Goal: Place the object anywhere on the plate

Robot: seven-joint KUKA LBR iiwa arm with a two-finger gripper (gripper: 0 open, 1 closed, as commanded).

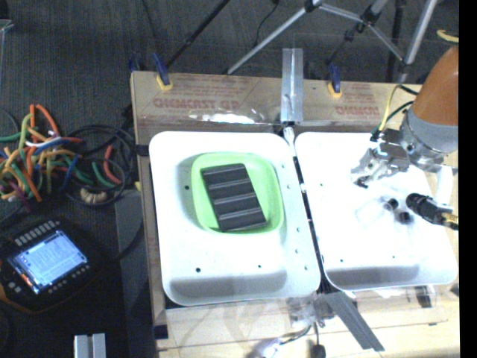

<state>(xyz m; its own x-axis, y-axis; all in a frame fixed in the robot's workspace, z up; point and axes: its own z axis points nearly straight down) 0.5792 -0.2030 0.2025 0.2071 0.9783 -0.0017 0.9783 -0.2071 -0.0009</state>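
pincer: over the far half of the right bin, above its white floor; open or closed cannot be told at this resolution
arm: grey with orange band, enters from the view's right, just behind the pincer
object: dark grey ridged block, well apart from the pincer, off to its view-left, across the seam between the bins
object pose: lies flat on the green plate, long side running roughly near to far, slightly skewed
green plate: in the middle of the left bin, well apart from the pincer, rim showing all round the block
left bin: touches the right bin along the centre seam, view-left of the pincer
tabletop: pale wood with red print, behind both bins, beyond the pincer
metal strip: upright on the far edge, beyond the pincer and to its view-left
cables: coloured bundle on the floor, far view-left of the pincer
pendant: lit screen, floor, far view-left and nearer the camera than the pincer
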